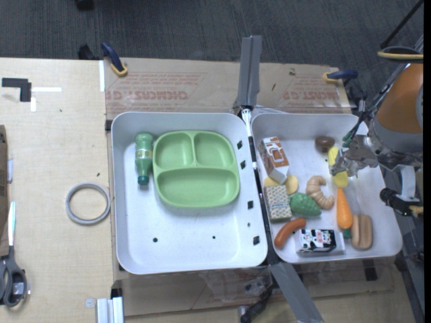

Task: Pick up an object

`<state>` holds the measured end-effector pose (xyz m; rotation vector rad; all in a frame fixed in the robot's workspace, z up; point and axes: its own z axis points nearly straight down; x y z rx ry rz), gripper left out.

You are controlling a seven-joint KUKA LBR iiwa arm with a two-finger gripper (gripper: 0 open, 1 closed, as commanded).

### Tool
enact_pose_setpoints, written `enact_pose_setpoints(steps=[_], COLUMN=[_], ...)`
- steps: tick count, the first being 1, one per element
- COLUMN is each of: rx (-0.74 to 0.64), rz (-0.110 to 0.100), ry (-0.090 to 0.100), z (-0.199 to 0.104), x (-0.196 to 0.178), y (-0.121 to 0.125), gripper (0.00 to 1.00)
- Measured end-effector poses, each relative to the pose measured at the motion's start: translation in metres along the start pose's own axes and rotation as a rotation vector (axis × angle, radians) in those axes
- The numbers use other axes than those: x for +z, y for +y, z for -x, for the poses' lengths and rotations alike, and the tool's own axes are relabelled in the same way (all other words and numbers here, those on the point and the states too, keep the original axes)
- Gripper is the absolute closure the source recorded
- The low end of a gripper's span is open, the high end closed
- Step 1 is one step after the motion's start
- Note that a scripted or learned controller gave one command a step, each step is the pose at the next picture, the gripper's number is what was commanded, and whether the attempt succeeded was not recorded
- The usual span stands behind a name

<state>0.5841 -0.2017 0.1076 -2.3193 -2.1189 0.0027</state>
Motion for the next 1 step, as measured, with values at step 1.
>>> enact_pose_setpoints(steps=[1], rx=[0.019], rz=[0.000], ry=[0.000], z=[-0.0541], x=[-0.1027], y=[-0.0040], gripper=[1.00])
